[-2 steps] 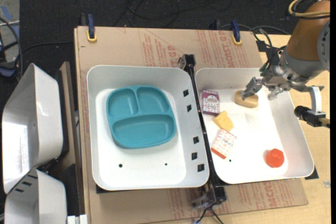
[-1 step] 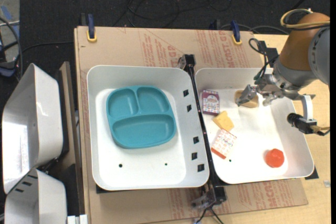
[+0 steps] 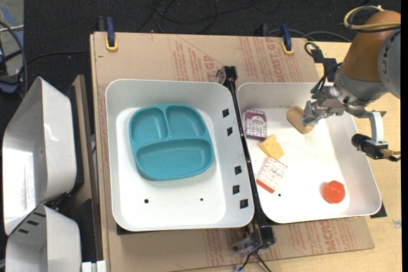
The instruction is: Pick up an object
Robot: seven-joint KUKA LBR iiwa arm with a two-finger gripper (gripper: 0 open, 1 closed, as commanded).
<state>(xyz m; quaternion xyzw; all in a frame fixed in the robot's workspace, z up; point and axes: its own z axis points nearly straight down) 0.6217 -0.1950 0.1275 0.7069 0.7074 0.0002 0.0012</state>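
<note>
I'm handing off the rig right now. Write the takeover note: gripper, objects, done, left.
Gripper: low in the right bin, at the tan block near the far wall; grasp not confirmed.
Right bin also holds a purple carton, yellow wedge, red-and-white packet and orange ball.
Left bin: teal divided plate.
Done: nothing lifted.
Left: secure and raise one object.

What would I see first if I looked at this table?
Probably the big teal divided plate lying alone in the left bin. Next, the bright orange-red ball near the right bin's front corner, and the robot's gripper down at a tan block near the back.
</note>
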